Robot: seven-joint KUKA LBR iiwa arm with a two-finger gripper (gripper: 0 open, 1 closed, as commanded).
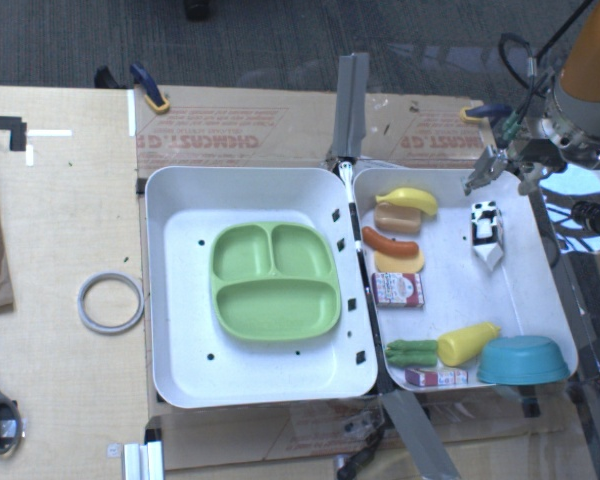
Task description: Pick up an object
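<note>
**Arm Poised at Far Corner of Crowded Right Bin**

A black-and-white carton is seen lying alone on the right bin's open floor, well apart from the other items and nearest the gripper, which is held above the bin's far right corner. Its thin fingers are seen against the rim, but whether they are spread or pressed together cannot be told; nothing is seen between them. Bare white floor is left around the carton on every side, most widely toward the near right.

Along the bin's left wall a column of toy food is packed: a banana at the far end, a hot dog bun just beside it, a sausage over an orange piece, then a small red-and-white box. The near edge is lined by a green vegetable, a yellow bottle lying on its side, another small box and an upturned blue bowl in the near right corner.

The left bin is occupied by a green divided plate, set near its middle with clear floor all around. On the bench to the left, a tape ring is laid. Cables are hung beside the arm at the right.
</note>
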